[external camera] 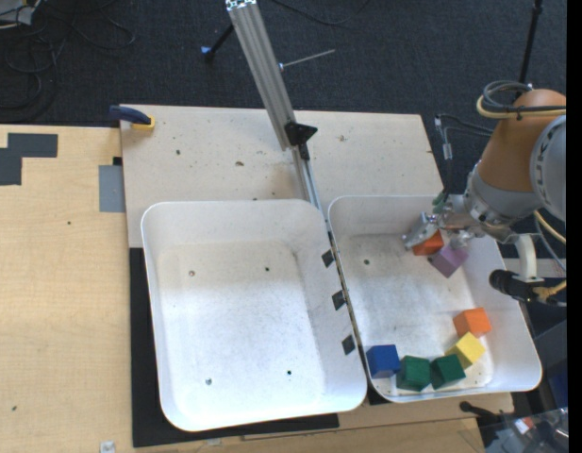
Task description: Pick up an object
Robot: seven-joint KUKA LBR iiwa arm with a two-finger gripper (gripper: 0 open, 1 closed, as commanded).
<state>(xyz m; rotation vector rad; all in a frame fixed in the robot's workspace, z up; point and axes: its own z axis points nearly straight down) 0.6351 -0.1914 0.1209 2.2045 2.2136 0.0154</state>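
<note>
The hand (pixel 430 237) is over the right bin (pixel 390 281), clenched on an orange block (pixel 427 245), with a purple block (pixel 448 259) just beside it.

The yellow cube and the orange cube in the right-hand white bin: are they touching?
Touching. The camera view shows the yellow cube pressed against the lower edge of the orange cube, no bin floor visible between them.

robotics lab | bench (pixel 224 149) | twin white bins (pixel 177 253) | floor cables (pixel 45 8)

Arm (pixel 517 159) reaching in from right, wrist bent down; claw (pixel 430 239) low, pointing left.
</note>
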